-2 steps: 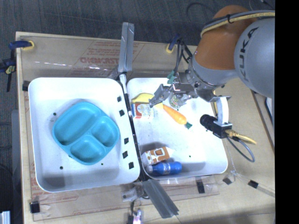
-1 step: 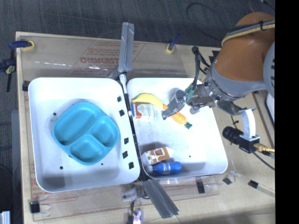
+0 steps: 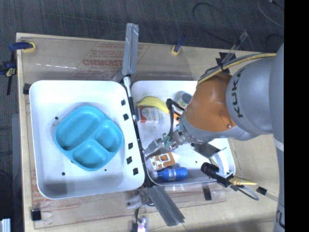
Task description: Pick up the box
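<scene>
The box is small, white and orange, and lies near the front left of the right bin. My gripper hangs from the orange-banded wrist, just behind and above the box and very close to its far edge. The arm covers the middle and right of this bin. Nothing shows as lifted; the box rests on the bin floor.
A blue bottle lies right in front of the box. A banana and a white packet with red print sit at the back left of the right bin, with a small can beside them. The left bin holds a blue divided plate.
</scene>
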Available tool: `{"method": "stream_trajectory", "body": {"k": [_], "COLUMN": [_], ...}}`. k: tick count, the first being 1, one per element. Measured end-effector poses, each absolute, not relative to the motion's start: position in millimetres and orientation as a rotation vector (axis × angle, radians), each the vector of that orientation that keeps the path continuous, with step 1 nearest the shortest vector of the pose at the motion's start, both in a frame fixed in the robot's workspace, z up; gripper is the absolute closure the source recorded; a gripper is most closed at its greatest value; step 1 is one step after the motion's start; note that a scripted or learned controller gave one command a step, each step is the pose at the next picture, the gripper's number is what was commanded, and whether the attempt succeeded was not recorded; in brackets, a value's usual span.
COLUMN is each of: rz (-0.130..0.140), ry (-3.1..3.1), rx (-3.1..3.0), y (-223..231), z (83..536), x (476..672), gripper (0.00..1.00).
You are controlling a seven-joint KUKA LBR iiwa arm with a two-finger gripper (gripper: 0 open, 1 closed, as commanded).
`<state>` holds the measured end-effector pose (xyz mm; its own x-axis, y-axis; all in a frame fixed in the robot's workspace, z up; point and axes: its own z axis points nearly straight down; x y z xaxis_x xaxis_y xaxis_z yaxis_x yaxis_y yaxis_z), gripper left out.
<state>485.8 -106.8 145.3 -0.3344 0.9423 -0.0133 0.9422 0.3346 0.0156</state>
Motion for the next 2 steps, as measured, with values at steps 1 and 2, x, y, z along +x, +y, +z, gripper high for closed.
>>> {"method": "stream_trajectory", "body": {"k": [1,2], "rz": [-0.005,-0.007], "ry": [2.489,2.496], "rx": [1.913,1.906], "y": [-128.8,-127.8], "z": [91.7,101.4], "x": [562.8,562.8], "gripper": [0.0,1.0]}}
